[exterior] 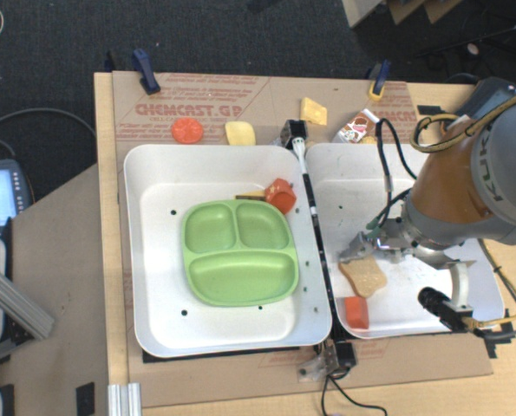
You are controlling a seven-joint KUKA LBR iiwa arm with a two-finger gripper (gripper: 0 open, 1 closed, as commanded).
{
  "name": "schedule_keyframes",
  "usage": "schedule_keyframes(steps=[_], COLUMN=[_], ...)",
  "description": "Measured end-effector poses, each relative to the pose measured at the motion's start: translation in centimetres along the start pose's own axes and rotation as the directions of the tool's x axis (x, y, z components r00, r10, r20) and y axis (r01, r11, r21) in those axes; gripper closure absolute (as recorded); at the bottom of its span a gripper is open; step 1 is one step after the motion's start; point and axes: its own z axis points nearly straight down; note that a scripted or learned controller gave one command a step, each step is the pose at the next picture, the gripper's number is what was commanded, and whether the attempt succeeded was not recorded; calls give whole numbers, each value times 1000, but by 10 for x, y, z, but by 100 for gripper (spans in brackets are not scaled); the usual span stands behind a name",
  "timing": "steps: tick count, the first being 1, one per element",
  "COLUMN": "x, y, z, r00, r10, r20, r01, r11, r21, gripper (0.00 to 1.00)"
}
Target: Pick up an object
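Here's the target: a tan, bread-like slice (pixel 364 277) lying flat in the right white bin (pixel 466 317), close to the bin's left wall, with a small orange-red block (pixel 355 312) just beside it toward the near rim. The claw (pixel 362 248) hangs right at the slice's far edge, but its state I cannot tell from up here. This looks like the approach-and-descend step, grasp not yet made. Next move, I'd judge: settle squarely over the slice, close, then lift straight. Over the bin's left wall, a green divided plastic plate (pixel 238 252) sits in the left white bin (pixel 153 232).
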Motion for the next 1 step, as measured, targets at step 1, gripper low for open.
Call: schedule_keyframes(steps=[1], x=[-16], y=[92], z=[-36], r00=[1000], r10=[-8], r20=[6], r01=[8], r11=[1000], r21=[-11], gripper=[0])
